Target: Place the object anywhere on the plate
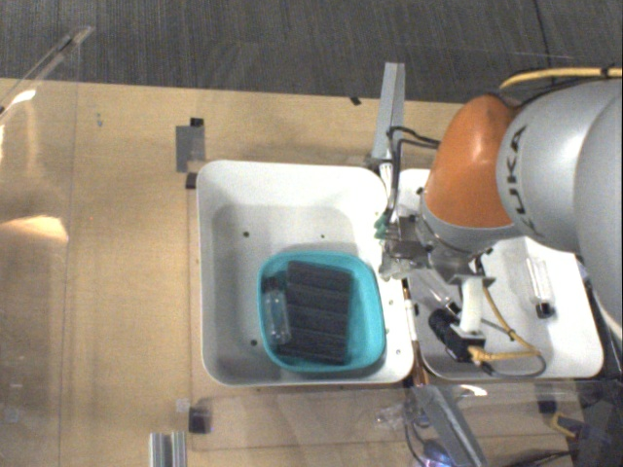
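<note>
Already on plate point(370, 305): dark ribbed object point(318, 311) in left bin point(224, 212), long axis near-far. Hand point(404, 251) hidden under wrist at bins' divide, just right of plate; grip state unreadable.

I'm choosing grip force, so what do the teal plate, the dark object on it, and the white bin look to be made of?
The teal plate looks like moulded plastic: even colour, rounded corners, soft sheen on its rim. The dark object looks matte, maybe rubber or foam, with ridged bands across it; the view leaves this open. The white bin looks like smooth, slightly glossy plastic with rounded walls.
</note>
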Controlling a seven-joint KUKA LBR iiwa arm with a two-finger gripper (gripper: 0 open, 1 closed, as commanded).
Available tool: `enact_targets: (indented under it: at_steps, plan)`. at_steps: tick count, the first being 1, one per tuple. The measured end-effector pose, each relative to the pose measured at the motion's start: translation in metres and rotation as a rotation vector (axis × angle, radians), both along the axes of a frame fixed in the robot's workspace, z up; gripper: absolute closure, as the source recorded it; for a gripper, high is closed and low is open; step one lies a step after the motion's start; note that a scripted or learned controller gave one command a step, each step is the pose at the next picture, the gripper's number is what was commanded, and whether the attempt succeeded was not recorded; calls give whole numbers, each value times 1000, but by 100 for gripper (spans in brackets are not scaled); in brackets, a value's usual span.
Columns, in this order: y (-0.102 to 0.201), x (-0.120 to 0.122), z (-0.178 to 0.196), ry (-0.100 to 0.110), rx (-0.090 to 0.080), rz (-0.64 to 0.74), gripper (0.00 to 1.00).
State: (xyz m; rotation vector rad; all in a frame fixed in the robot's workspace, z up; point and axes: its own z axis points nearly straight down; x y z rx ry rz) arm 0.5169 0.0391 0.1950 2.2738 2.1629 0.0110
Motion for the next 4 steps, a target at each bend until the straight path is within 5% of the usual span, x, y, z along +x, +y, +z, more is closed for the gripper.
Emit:
enact_targets:
  at_steps: [1, 2, 3, 4]
  plan:
    - [34, 17, -10, 2, -2, 95, 100]
    - [-3, -18, -10, 2, -3, 350, 100]
    - [37, 9, -10, 0, -3, 428, 100]
    - [37, 9, -10, 0, -4, 428, 0]
